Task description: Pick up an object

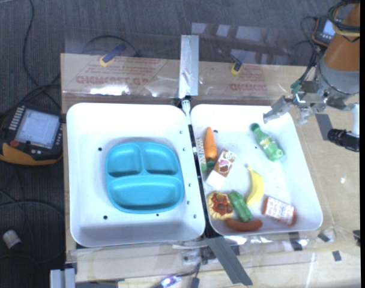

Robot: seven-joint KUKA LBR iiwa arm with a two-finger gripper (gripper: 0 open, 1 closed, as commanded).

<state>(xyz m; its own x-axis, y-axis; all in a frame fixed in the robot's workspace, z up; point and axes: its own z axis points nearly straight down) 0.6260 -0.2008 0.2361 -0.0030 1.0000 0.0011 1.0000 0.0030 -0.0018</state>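
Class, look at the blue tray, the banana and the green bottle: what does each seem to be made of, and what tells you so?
Blue tray: probably moulded plastic, smooth, with one even colour and rounded compartment edges.
Banana: likely toy plastic, uniformly bright yellow without marks, though a real fruit cannot be ruled out.
Green bottle: seemingly plastic, slightly glossy; too small to be sure.

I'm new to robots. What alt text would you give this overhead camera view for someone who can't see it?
A grey and orange robot arm hangs at the top right corner of the right white bin, which holds toy food: a carrot, a green bottle, a banana, a pizza slice and a sausage. The left white bin holds a blue divided tray.
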